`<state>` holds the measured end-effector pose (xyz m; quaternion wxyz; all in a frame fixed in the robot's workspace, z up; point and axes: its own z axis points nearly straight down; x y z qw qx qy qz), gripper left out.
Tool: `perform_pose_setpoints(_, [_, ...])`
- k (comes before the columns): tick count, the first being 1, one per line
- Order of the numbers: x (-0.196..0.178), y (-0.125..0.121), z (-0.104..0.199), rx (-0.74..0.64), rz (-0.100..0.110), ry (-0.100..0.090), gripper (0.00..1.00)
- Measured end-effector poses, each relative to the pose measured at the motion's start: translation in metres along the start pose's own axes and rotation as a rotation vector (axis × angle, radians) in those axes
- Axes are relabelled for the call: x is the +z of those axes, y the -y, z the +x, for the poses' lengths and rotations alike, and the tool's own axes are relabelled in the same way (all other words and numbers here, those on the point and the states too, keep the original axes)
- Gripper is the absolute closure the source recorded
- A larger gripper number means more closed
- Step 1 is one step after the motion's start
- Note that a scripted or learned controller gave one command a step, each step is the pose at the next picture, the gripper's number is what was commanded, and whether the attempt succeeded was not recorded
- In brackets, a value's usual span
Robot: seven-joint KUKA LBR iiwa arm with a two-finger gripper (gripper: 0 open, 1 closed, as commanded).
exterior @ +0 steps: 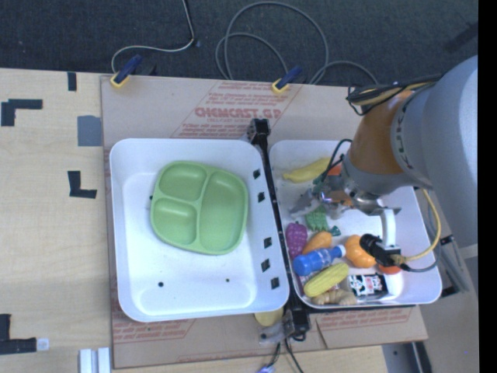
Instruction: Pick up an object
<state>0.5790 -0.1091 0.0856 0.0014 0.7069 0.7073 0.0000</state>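
Fingers [303, 203] of the grey two-finger gripper [317, 200] are seen apart (nothing clamped) over a small green toy [317, 221] in the right shallow white bin [425, 284].

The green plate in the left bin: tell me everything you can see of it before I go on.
The green plate is a rounded, pale green piece that looks like plastic, split by raised ridges into three compartments: a wide one on the view's left and two smaller ones on the right. It lies flat, face up, on the floor of the left bin, toward the bin's far half, with nothing in it. No other object touches it, and the arm is over the right bin.
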Motion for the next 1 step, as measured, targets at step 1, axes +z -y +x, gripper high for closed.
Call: perform_pose_setpoints(1, [-0.0109,-0.0011,-0.0006,0.0,-0.003,0.002,1.0])
